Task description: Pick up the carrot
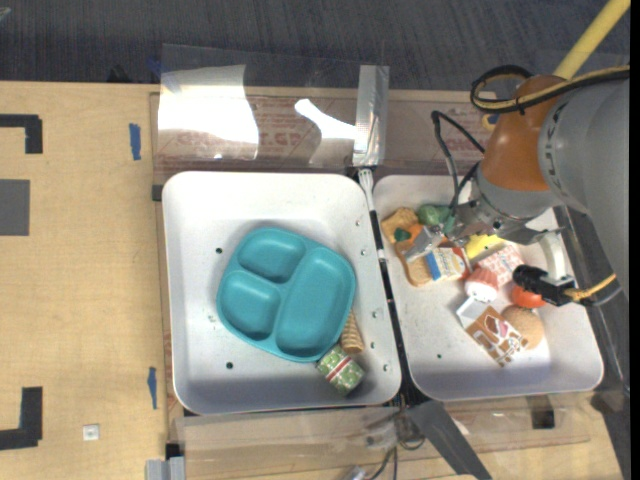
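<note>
The carrot (408,231), orange with a green top, lay untouched at the upper left of the right bin (585,368), near the divider and beside other toy food. The gripper (447,230) hung low over that pile, just right of the carrot, and whether it was released or clenched could not be told. Nothing looked lifted, so the grasp and the raise were both left to do.
</note>
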Controlling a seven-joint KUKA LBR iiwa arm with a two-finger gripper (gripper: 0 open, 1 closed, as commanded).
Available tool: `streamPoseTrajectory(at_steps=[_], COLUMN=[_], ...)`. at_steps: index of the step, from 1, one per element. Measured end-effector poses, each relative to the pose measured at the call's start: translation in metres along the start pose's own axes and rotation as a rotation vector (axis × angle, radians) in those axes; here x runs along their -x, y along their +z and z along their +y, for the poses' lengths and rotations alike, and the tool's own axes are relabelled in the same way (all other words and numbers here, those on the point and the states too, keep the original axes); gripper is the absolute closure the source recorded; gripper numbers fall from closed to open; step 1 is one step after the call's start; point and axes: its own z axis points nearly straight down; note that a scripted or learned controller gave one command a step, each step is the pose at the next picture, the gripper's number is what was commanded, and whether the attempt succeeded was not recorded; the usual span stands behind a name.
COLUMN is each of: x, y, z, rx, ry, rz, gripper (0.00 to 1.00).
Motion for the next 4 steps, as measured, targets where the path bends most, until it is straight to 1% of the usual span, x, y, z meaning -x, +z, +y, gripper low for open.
streamPoseTrajectory(at_steps=[1,2,3,4], x=[0.000,-0.040,-0.040,-0.001], y=[-0.012,-0.178,-0.172,-0.015], z=[0.003,0.001,-0.002,-0.018], rx=[0.008,0.004,-0.008,-0.021], ry=[-0.003,0.023,0.025,-0.082], rz=[-0.005,-0.004,-0.001,0.006], gripper=[1.00,1.00,0.00,0.00])
